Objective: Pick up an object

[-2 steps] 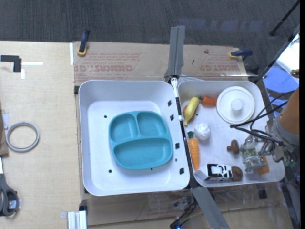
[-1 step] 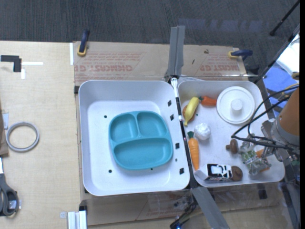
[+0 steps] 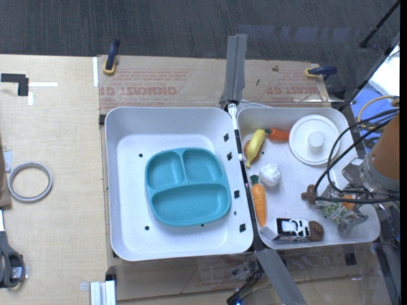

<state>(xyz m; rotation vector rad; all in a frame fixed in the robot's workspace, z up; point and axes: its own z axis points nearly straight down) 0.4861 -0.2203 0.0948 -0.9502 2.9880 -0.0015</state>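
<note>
- Reaching in from the right, the arm [image 3: 389,154] hangs low over the right bin [image 3: 287,229]; its gripper [image 3: 343,211] sits at that bin's lower right corner, amid cables and metal parts
- how the gripper is set, and whether it has hold of anything, cannot be told; the view is too cluttered there
- a small brown object [image 3: 308,194] lies just left of the gripper, near it; contact cannot be judged
- other candidates lie in the same bin: a banana [image 3: 255,144] and a small orange piece [image 3: 278,134] near the top left; a white ball [image 3: 271,175] below them; a carrot [image 3: 258,203] along the left wall; a black-and-white toy [image 3: 292,228] with a brown lump [image 3: 315,232] beside it at the bottom edge; a white round lid [image 3: 314,139] at the top right
- the left bin [image 3: 124,230] bears a teal divided plate [image 3: 187,187]
- judging progress: every visible object rests on the bin floor, so no pick appears done; the arm seems at the approach or grasp stage, with closing, lifting and clearing the bin yet to come
</note>
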